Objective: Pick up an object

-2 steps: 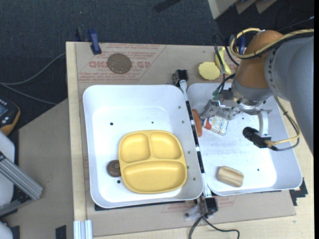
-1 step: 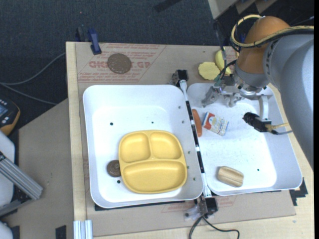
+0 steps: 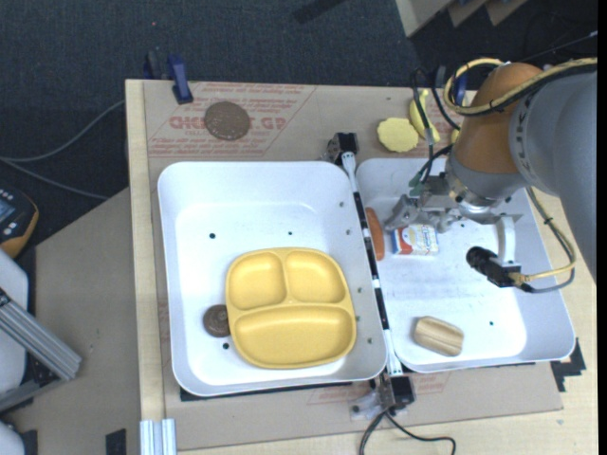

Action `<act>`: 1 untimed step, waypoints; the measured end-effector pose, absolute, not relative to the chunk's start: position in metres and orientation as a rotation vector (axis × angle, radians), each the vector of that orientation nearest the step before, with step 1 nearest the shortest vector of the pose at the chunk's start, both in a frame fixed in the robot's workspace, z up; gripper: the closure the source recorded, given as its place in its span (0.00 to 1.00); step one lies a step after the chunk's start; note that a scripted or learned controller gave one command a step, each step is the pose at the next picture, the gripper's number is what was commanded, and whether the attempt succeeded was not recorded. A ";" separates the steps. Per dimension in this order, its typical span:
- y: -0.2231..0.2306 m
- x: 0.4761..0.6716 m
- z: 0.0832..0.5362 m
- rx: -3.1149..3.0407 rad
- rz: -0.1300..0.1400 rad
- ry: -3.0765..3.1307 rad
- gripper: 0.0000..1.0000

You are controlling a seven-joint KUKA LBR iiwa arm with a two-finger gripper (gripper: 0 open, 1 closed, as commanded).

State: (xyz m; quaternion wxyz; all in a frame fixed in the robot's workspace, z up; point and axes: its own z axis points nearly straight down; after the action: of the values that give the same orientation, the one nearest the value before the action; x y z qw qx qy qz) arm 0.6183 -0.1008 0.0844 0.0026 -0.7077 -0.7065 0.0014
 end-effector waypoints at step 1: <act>-0.101 0.621 0.095 -2.223 -0.001 -2.221 1.00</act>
State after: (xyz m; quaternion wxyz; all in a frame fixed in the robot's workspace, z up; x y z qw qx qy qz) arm 0.6210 -0.1007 0.0951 -0.0003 -0.7074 -0.7069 -0.0004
